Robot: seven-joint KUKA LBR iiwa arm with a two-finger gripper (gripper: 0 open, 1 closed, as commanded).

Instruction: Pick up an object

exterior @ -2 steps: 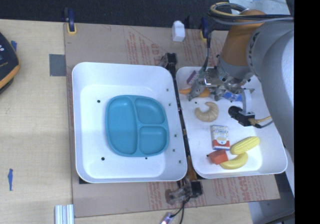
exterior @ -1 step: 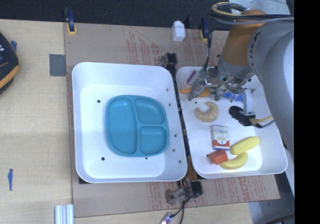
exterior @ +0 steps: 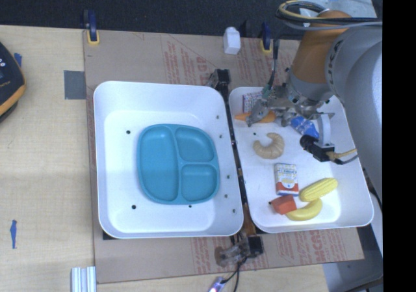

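Camera view: pincer (exterior: 260,114) low at right bin (exterior: 351,209) back, tips indistinct.

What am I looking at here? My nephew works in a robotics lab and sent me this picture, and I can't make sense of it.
This is one camera fixed above a workbench, looking down at a slant. The big grey shape with an orange band on the right is a robot arm reaching in. At its end is a gripper, the part that picks things up; it is low over the far end of the right bin, and I can't tell whether it holds anything.

Two shallow white bins sit side by side. The left bin holds a blue divided plate. The right bin holds toy food: a croissant, a small carton, a corn cob, a banana and a small red piece.

The arm's job is to pick one up.
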